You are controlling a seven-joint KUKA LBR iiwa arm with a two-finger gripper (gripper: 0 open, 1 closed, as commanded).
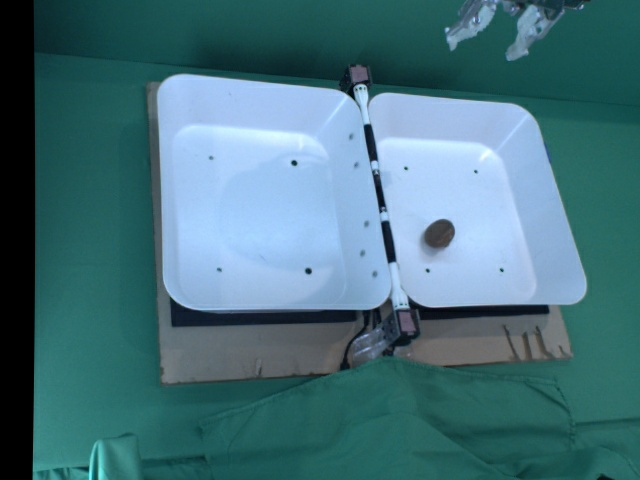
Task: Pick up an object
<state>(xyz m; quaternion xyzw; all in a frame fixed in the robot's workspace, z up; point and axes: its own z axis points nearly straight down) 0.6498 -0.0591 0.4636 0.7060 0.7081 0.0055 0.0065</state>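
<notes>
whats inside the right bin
One small round brown object lies on the floor of the right bin, left of its middle, apart from the walls. A few small dark dots mark the floor. What is beneath the object is covered.

Showed 2 white bins [268, 118], speckled with small dark dots. Held 1 brown round object [439, 233]. Rested on tan cardboard [250, 363] over green cloth [90, 218]. Bore a black-and-white banded rod [378, 193]. Gleamed silvery-white at the gripper [497, 30].
</notes>
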